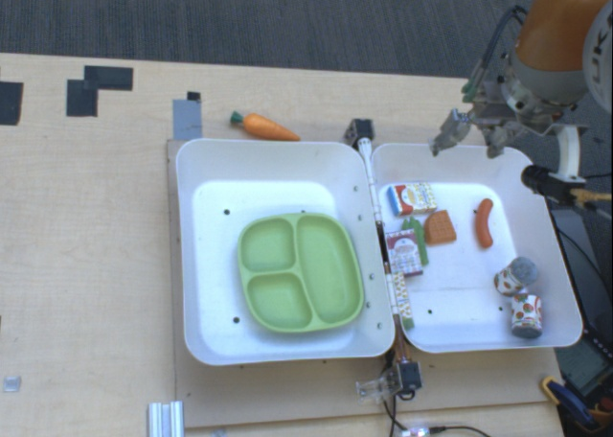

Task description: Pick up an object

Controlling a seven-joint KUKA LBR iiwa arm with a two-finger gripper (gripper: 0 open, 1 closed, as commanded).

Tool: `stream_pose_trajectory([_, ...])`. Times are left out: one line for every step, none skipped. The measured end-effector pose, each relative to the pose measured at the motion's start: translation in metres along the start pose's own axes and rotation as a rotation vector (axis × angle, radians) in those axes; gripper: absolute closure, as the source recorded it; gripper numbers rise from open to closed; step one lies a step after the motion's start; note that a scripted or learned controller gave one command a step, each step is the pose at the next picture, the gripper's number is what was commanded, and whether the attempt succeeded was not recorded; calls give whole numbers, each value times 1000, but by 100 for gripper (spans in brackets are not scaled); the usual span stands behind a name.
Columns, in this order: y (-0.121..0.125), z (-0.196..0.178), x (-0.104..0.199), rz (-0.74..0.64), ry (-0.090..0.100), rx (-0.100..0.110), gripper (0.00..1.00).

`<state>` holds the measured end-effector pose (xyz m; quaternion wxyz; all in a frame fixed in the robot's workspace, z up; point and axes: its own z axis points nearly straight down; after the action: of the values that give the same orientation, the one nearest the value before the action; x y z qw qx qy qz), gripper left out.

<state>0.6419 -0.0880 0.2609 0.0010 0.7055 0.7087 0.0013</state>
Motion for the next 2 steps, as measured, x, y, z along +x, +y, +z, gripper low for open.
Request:
stream_pose_trajectory([-21, 142, -9, 3, 0, 3, 0])
stream_pose_trajectory([-54, 174, -10, 2, -1, -4, 0])
